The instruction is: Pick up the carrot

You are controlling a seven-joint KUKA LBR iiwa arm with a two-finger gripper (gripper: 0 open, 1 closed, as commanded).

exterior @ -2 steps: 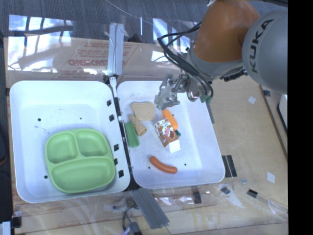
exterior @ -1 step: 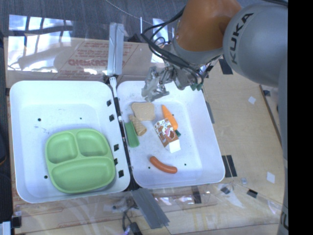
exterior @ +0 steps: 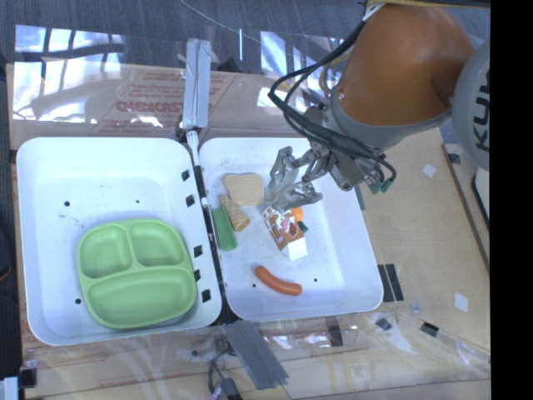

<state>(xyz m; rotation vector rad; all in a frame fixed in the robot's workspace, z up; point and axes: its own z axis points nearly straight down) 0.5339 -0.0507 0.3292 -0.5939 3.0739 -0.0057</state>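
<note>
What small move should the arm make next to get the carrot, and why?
Probably shift the gripper toward the front of the right bin before descending. The carrot lies flat near that bin's front edge, apart from the gripper, which hovers above the small carton further back.

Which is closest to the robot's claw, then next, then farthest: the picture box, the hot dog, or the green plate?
From the gripper:
1. Picture box, right bin, just below the gripper.
2. Hot dog, right bin, near the front edge.
3. Green plate, in the left bin.
</note>
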